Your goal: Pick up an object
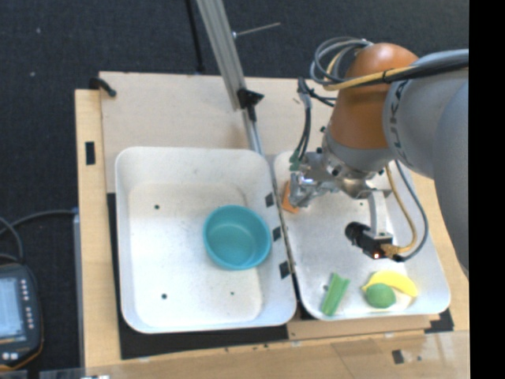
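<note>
My gripper (302,189) is low over the upper left corner of the right bin (359,316), close to the wall between the two bins. A small orange object (289,204) lies right at its tip, partly hidden by it, and whether it is held cannot be made out. Near the right bin's front edge lie a green stick (334,294), a round green object (379,296) and a yellow object (397,282) touching the green one. A blue bowl (237,237) sits upright in the left bin (158,172), toward its right side.
The grey arm with its orange band (371,93) covers the right bin's far half. A black connector on a cable (364,236) hangs over the middle of that bin. A slanted metal rail (229,61) rises behind the bins.
</note>
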`<state>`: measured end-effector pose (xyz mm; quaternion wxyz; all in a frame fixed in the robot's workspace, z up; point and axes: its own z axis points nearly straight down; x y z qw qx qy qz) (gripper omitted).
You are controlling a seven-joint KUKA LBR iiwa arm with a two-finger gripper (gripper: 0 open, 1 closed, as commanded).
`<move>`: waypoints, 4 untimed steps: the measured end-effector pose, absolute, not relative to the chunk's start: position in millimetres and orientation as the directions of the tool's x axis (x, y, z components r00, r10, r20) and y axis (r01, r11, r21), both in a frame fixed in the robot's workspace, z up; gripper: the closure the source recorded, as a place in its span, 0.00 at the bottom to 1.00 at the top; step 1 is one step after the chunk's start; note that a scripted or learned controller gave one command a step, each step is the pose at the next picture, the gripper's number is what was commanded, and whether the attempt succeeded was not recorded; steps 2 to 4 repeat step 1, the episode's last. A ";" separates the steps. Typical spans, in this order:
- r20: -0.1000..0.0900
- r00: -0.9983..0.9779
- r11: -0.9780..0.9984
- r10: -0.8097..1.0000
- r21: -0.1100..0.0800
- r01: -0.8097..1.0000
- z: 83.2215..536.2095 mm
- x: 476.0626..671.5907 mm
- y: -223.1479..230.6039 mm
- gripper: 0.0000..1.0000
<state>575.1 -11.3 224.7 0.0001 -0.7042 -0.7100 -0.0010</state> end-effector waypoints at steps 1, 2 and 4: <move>0.002 -0.008 0.008 1.000 0.003 1.000 238.4 597.0 38.7 1.00; 0.002 -0.008 0.008 1.000 0.003 1.000 238.4 597.0 38.7 1.00; 0.002 -0.008 0.008 1.000 0.003 1.000 238.4 597.0 38.7 1.00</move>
